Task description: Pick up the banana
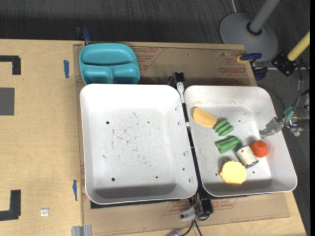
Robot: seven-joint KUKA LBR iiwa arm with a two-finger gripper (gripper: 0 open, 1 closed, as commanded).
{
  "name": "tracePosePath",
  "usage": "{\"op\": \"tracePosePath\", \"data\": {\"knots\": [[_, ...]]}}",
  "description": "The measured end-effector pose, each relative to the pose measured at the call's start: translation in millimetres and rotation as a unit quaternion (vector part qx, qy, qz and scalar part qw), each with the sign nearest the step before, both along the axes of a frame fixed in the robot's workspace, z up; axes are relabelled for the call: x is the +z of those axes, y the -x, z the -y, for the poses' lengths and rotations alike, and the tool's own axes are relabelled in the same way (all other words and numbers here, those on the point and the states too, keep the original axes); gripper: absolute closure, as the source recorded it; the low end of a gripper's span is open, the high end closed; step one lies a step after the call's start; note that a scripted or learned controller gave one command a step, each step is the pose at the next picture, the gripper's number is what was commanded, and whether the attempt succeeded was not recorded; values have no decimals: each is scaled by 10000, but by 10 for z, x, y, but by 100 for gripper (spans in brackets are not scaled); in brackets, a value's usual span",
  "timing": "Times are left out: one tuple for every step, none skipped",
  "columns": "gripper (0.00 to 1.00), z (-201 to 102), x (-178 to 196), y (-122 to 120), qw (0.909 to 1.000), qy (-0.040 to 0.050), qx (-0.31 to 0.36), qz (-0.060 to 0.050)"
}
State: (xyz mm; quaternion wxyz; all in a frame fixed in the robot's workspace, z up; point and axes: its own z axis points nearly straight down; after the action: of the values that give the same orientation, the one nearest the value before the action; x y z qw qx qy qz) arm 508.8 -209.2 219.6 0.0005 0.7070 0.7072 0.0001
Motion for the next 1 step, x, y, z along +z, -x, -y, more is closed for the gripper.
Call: {"op": "tracePosePath", "data": {"knots": [[0, -757, -1152, 297, 9987, -4, 515, -6]]}}
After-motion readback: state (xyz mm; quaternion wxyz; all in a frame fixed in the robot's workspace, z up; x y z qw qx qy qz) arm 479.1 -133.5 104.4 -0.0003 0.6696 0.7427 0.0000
